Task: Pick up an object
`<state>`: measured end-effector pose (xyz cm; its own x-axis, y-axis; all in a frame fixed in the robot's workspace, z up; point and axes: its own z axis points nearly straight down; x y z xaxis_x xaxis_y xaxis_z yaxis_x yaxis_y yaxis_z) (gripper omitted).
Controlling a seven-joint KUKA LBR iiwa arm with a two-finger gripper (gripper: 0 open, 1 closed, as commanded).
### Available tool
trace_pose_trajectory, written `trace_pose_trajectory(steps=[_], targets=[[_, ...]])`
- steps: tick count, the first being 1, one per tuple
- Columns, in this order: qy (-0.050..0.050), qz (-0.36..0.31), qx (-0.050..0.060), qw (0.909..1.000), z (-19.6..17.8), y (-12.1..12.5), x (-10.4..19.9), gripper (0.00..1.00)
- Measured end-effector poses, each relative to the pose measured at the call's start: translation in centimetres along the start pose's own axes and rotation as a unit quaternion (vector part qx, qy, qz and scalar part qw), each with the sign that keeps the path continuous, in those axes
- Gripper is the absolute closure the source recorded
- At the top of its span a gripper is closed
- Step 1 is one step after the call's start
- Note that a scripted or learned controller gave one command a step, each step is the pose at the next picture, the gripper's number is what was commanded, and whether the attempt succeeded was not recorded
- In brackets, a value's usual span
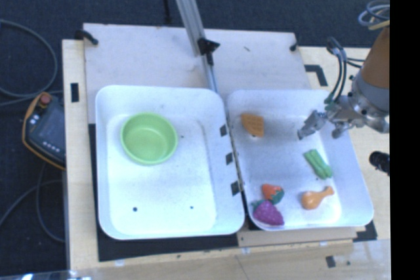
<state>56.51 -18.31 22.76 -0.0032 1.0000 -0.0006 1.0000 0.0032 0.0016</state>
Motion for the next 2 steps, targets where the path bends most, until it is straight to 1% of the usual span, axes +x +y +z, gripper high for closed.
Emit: trace_pose_trajectory(steps=[1, 2], targets=[[0.0, 0.0, 0.0, 1.0, 0.0, 0.0, 0.0, 0.0], [0.0, 0.002, 0.003, 1.0, 6.1, -0.4, 0.5, 0.0]])
